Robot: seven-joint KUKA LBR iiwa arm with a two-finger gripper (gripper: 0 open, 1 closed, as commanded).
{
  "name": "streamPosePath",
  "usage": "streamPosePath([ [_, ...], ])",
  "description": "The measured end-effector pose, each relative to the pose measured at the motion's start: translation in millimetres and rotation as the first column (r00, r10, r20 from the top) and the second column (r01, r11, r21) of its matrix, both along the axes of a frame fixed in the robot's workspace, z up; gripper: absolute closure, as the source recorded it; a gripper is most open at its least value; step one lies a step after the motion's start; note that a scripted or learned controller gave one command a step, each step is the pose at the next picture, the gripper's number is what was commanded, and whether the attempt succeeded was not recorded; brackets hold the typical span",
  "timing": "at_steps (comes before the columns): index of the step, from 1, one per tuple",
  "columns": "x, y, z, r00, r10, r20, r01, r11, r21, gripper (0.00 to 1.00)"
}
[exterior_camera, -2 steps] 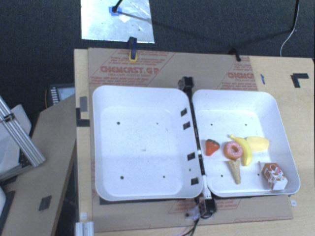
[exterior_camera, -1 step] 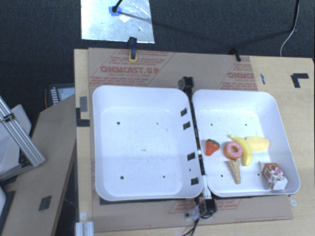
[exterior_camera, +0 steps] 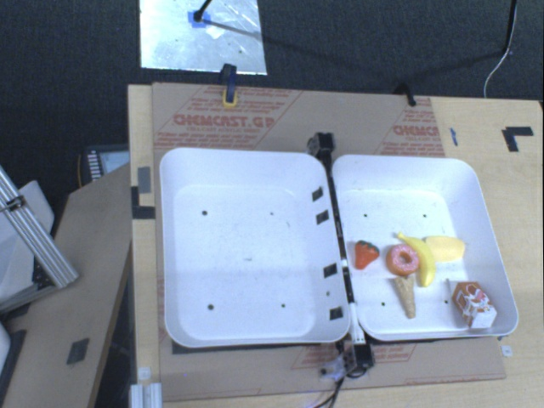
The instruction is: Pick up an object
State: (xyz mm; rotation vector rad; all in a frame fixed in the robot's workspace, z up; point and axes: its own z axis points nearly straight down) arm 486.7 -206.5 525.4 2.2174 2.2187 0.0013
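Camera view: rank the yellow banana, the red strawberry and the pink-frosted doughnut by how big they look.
1. Yellow banana, largest.
2. Pink-frosted doughnut.
3. Red strawberry, smallest, though close to the doughnut.
All lie together in the right white bin, so nearness hardly matters.

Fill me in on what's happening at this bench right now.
Nothing is being handled at this moment. Two white bins sit side by side; the right bin holds toy food bunched near its front: a strawberry, a donut, a banana, a lemon, an ice cream cone and a small red and white box. None has been picked up yet.
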Motion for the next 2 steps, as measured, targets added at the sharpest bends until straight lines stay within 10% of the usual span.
streamPosePath([
  [2,0.0,0.0,-5.5,1.0,-0.001,0.0,0.001,1.0,0.0,0.0],
])
